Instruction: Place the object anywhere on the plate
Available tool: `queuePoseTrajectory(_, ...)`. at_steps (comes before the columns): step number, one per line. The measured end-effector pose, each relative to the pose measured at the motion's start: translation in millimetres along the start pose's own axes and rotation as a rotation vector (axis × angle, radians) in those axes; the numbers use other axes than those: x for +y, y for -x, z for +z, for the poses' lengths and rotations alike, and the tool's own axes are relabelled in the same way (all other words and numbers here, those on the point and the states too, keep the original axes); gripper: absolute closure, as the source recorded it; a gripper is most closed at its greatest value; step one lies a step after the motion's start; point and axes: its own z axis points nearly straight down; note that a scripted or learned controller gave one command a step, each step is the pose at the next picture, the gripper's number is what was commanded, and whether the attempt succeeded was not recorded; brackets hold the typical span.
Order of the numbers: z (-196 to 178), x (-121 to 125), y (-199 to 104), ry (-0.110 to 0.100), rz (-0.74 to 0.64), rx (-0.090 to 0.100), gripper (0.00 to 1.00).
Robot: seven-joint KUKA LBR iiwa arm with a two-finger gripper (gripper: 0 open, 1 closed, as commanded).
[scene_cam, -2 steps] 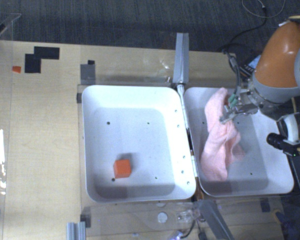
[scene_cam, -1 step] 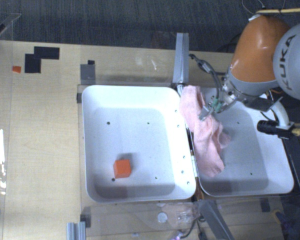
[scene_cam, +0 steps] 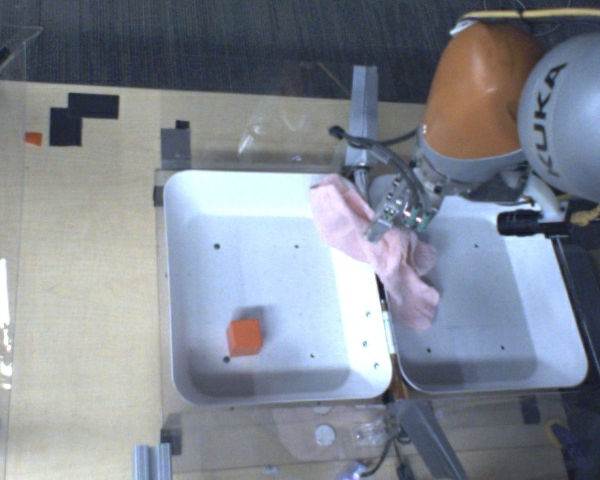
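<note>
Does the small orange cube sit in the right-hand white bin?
No, the small orange cube sits in the left white bin, near its front edge.

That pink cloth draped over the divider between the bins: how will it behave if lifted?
The pink cloth looks floppy: it sags over both bin rims, so it would probably droop and trail. Likely light. One end lies in the right bin, so it may drag across the divider.

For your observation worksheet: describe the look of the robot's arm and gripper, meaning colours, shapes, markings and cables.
The arm is rounded and grey, with black KUKA lettering and a bulbous orange band above the wrist. Thin dark cables loop near the wrist. The gripper is small, metallic grey, with two fingers.
</note>
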Motion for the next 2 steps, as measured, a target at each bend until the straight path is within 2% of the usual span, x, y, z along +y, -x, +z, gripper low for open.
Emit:
queuePoseTrajectory(1, -5, 48, -1, 0.003, -0.402, -0.003, 1.0)
queuePoseTrajectory(2, 5, 101, -17, 0.003, -0.536, -0.002, 1.0)
